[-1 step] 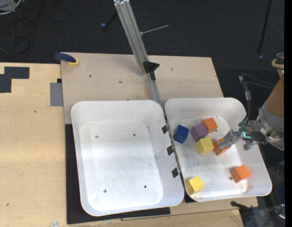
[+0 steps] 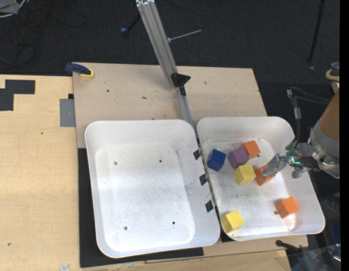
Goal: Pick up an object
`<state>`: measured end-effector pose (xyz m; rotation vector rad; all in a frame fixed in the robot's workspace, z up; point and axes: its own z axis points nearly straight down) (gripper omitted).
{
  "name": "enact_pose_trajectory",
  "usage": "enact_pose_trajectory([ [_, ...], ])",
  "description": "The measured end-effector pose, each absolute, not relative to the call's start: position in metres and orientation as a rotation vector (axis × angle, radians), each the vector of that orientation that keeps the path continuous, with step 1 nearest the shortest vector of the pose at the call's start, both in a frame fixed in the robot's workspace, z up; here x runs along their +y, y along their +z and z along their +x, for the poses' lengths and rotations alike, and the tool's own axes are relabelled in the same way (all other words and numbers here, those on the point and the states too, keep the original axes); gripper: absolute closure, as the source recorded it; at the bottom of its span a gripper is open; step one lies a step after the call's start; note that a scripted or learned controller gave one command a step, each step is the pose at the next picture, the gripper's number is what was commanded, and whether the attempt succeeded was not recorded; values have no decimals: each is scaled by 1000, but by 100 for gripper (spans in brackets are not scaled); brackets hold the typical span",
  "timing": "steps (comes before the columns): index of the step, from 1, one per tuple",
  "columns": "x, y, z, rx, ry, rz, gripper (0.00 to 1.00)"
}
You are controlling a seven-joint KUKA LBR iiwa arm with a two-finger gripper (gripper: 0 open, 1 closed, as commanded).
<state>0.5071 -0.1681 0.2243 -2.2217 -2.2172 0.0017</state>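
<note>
The right bin (image 2: 301, 222) holds several small blocks. A blue block (image 2: 216, 159) lies near its left wall, with a purple block (image 2: 238, 156) and an orange block (image 2: 252, 148) beside it. A yellow block (image 2: 244, 174) sits just below the purple one. My gripper (image 2: 269, 167) reaches in from the right, low over a red-orange block (image 2: 262, 178) that it partly covers, right next to that yellow block. Another orange block (image 2: 287, 206) and a second yellow block (image 2: 232, 220) lie near the bin's front.
The left bin (image 2: 107, 134) stands beside the right one, with black clips (image 2: 201, 179) along the shared wall. A slanted aluminium bar (image 2: 160, 41) rises behind the bins. The arm's body (image 2: 327, 134) is at the right bin's right rim.
</note>
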Motion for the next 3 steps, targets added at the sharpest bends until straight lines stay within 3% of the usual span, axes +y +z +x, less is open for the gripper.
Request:
enact_pose_trajectory([
  [2,-163,117,507,-2214,7,-2215,0],
  [3,-163,92,507,-2217,1,-2222,0],
])
